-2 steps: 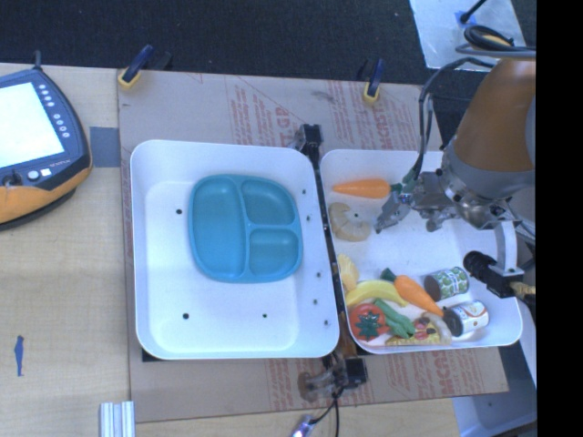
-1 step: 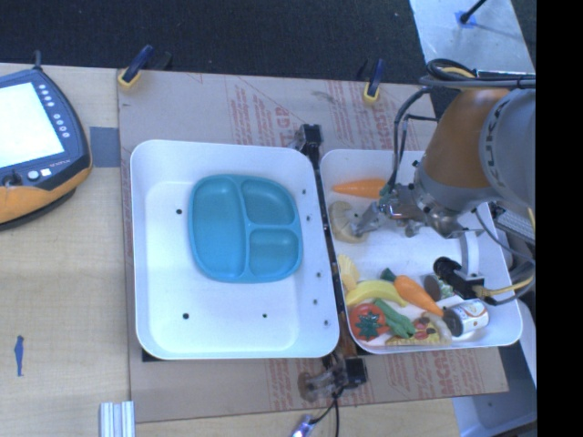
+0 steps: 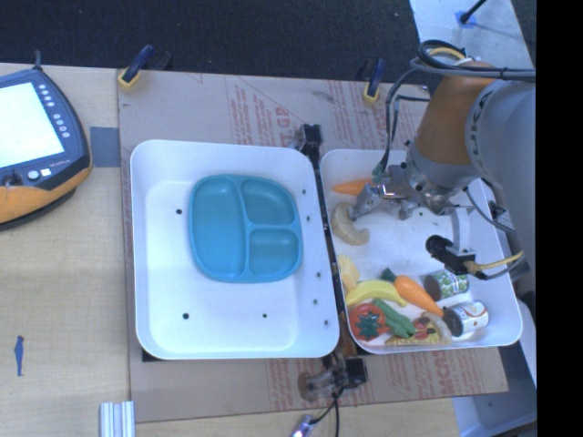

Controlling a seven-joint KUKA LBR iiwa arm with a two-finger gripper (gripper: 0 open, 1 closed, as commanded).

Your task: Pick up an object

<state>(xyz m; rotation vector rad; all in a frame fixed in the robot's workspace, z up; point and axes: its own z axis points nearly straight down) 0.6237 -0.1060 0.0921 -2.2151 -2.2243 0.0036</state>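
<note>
The arm [image 3: 474, 126] reached in from the right and stood over the far part of the right bin [image 3: 510, 335]. The gripper [image 3: 387, 194] hung low near that bin's far left corner, beside a small carrot [image 3: 350, 188] at the far edge; whether it stood wide or narrow could not be told, and nothing could be seen held in it. A pale beige piece [image 3: 348, 226] lay against the bin's left wall, just below the gripper. Along the near edge lay a banana [image 3: 372, 291], a larger carrot [image 3: 417, 293], a red and green cluster of toy food [image 3: 387, 321] and two small cans [image 3: 460, 303]. The left bin [image 3: 155, 244] held a blue divided plate [image 3: 246, 228] near its centre. A tablet-like pendant [image 3: 36, 144] lay at the bench's left edge.
</note>
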